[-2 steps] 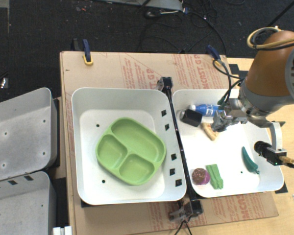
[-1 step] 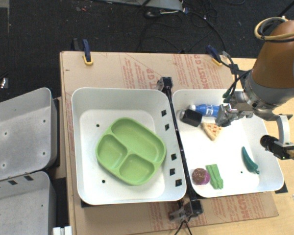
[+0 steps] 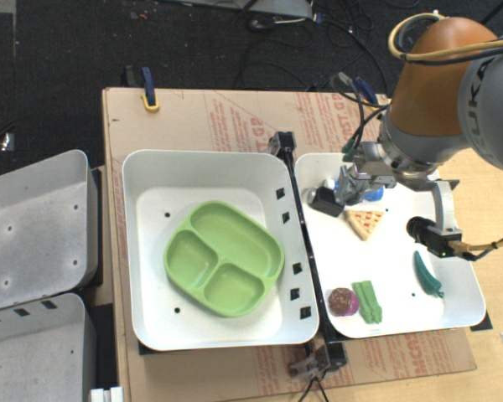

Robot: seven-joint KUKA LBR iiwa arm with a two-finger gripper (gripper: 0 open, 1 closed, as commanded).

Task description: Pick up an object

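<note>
gripper [image 3: 352, 184] hovering upper left of the right bin [image 3: 461, 308], can't tell its state. pizza slice toy [image 3: 365, 222] just below, purple ball [image 3: 344, 301] and green piece [image 3: 369, 301] lower down.

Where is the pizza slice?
In the right bin, near its top, the pizza slice lies just below the hand.

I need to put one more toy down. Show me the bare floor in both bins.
Right bin: the widest bare patch lies mid-floor, bordered by the pizza slice, teal toy, green toy and purple ball. Its far end is crowded under the tool. Left bin: the green divided plate fills the middle, leaving bare margins along the walls.
</note>
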